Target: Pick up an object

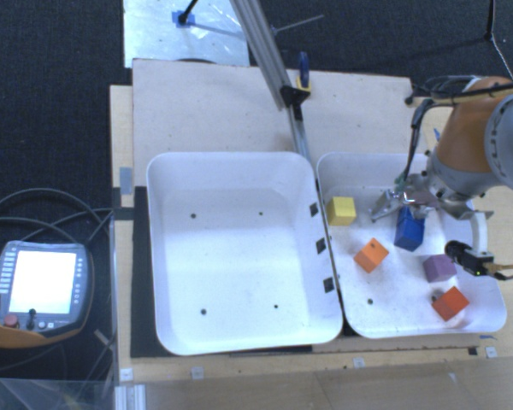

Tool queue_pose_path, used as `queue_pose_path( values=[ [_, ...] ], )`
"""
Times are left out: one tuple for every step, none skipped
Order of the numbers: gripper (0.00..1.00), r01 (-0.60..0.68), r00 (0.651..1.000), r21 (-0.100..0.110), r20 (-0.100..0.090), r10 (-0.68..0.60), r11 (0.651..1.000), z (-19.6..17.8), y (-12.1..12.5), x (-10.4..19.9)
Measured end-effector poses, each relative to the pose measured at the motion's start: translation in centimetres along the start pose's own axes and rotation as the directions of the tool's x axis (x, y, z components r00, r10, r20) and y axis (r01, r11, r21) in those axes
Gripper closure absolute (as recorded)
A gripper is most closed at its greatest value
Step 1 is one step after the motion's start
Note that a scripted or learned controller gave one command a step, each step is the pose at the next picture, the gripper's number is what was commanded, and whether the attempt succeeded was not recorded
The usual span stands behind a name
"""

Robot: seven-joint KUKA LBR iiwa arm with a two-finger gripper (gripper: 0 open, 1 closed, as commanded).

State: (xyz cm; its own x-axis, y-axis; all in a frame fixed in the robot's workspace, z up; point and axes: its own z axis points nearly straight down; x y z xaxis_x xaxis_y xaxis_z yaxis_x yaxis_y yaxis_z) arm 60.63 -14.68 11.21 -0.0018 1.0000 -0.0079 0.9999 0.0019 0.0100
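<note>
Blue block [408,230], upright, long axis vertical, pinched in claw [409,214], right bin [359,319].

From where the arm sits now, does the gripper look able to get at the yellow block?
Probably yes. The yellow block lies alone near the right bin's left wall, nothing on it. The gripper hangs over the blue block just beside it, with bare floor between.
</note>
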Motion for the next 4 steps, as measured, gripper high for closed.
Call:
queue_pose_path(
  values=[
    [0.0,0.001,1.0,-0.011,-0.002,-0.002,1.0,-0.2,0.5,0.0],
    [1.0,0.003,1.0,-0.016,0.001,-0.003,1.0,-1.2,0.6,-0.1],
    [1.0,0.0,1.0,0.003,-0.006,0.0,1.0,-6.3,0.1,-0.9],
    [1.0,0.005,1.0,0.001,-0.006,-0.005,1.0,-11.5,1.0,-0.2]
  ],
)
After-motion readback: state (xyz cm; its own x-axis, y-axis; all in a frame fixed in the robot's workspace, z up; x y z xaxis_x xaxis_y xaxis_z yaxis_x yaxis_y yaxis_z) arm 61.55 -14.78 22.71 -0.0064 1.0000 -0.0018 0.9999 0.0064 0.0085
